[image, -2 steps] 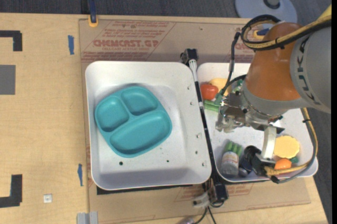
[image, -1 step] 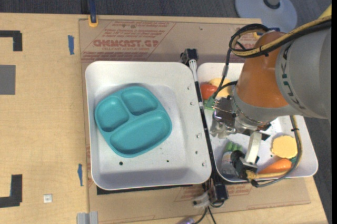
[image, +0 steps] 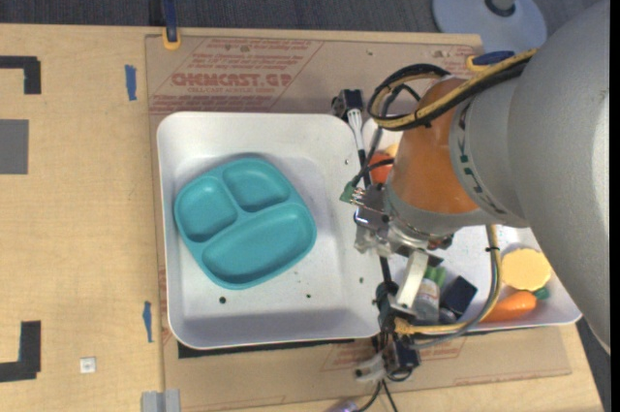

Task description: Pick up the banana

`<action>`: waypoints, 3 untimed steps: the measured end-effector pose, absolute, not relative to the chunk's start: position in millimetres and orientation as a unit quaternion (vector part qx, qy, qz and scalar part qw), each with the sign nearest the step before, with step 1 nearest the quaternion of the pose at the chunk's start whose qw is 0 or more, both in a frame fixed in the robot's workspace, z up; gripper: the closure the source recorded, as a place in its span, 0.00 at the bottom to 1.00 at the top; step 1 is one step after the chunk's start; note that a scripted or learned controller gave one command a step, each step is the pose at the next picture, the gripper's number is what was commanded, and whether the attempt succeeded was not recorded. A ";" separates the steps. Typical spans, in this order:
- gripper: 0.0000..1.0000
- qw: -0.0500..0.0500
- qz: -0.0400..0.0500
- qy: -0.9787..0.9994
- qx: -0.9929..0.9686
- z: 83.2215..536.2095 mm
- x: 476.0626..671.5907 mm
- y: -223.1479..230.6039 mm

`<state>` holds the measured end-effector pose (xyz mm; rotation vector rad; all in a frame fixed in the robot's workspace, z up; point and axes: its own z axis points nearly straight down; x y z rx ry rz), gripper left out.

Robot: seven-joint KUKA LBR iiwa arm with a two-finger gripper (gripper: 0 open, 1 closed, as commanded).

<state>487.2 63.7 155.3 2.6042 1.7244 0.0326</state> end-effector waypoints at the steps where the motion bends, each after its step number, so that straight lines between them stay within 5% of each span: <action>1: 1.00 0.011 0.010 0.576 0.817 153.8 487.8 68.5; 2: 1.00 0.011 0.010 0.584 0.811 153.8 487.8 68.4; 3: 1.00 0.001 0.000 0.655 0.755 217.4 479.5 -122.5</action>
